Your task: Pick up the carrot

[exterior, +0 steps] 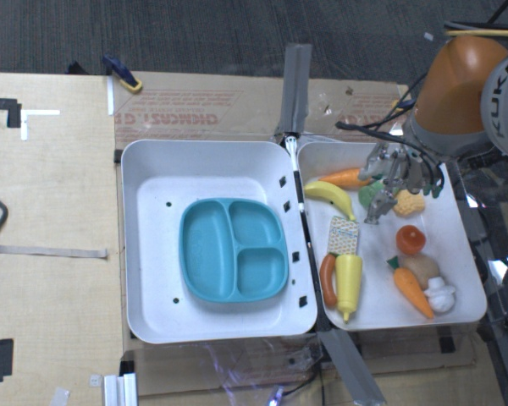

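Because the toys are crowded into the right bin (457, 227), I have the gripper (379, 201) hanging low over its far half, among the food. I cannot tell how its jaws stand or whether they grip anything. One carrot (411, 290) lies near the front right, beside a tomato (411, 239); a second orange piece (343, 178) lies far left by the banana (332, 196). The left bin (140, 252) holds a blue divided plate (234, 249).
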`<state>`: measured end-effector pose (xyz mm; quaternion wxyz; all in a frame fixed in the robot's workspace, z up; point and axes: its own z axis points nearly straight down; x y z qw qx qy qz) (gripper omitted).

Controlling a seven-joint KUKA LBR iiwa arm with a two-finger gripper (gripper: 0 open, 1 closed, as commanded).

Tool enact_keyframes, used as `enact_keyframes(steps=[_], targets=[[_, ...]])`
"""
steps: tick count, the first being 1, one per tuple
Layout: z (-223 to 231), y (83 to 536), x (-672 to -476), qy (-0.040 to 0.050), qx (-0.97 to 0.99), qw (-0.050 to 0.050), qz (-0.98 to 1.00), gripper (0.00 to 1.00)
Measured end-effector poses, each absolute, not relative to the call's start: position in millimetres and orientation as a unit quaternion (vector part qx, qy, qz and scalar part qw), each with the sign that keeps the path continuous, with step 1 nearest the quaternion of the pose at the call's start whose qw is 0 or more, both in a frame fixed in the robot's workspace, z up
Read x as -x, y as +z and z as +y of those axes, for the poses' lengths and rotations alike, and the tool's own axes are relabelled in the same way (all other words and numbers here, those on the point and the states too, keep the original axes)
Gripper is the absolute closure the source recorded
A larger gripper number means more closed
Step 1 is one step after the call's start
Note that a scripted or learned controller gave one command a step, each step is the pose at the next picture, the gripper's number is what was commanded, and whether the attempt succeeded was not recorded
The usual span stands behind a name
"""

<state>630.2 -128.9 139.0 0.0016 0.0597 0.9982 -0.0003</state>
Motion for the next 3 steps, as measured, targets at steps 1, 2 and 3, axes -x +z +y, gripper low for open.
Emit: enact_keyframes(steps=[1,2,3], targets=[[-123.4,169.5,-519.2,-0.0003,0.0,0.002,1.0,0.0],[-182.0,95.6,-493.6,-0.0003,0.251,0.002,0.968,0.0],[-166.6,92.2,-528.5,0.0004,0.158,0.002,0.987,0.0]])
